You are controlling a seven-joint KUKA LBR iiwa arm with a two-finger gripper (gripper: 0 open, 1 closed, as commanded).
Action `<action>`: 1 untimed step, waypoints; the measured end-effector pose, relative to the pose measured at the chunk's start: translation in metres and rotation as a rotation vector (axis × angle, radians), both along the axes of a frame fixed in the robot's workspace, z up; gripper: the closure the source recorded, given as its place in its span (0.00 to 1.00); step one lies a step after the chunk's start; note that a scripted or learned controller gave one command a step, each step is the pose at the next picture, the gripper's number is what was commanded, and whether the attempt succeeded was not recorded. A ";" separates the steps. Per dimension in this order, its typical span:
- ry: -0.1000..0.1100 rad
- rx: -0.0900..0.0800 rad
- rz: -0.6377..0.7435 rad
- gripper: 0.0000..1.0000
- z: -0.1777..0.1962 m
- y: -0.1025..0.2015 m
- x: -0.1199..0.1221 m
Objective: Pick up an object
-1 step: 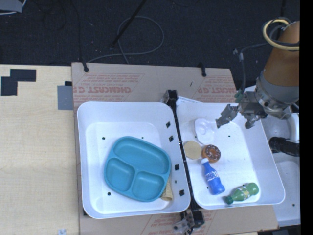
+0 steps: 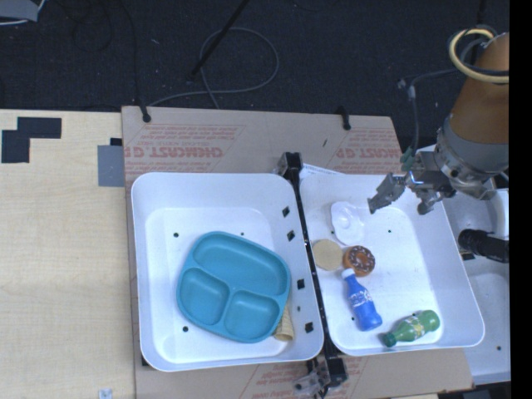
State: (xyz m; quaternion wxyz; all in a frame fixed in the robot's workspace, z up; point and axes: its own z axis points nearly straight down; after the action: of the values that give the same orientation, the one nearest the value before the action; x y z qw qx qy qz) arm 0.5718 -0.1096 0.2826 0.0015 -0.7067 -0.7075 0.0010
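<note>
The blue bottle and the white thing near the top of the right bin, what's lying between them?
In the camera view, a tan round piece and a chocolate donut lie side by side between the blue bottle and the white object.

Right bin: blue bottle (image 2: pixel 362 300) lying flat, green bottle (image 2: pixel 412 327) lying near the front corner, donut (image 2: pixel 359 260) sitting beside a tan disc (image 2: pixel 327 254); white object (image 2: pixel 347 218) lying behind them.
</note>
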 end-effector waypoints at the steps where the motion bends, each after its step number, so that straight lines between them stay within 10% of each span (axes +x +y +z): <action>1: 0.005 0.001 -0.001 0.00 -0.048 0.007 0.005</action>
State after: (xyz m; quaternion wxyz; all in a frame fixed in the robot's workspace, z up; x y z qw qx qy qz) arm 0.5765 -0.1028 0.2344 0.0034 -0.7071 -0.7071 0.0024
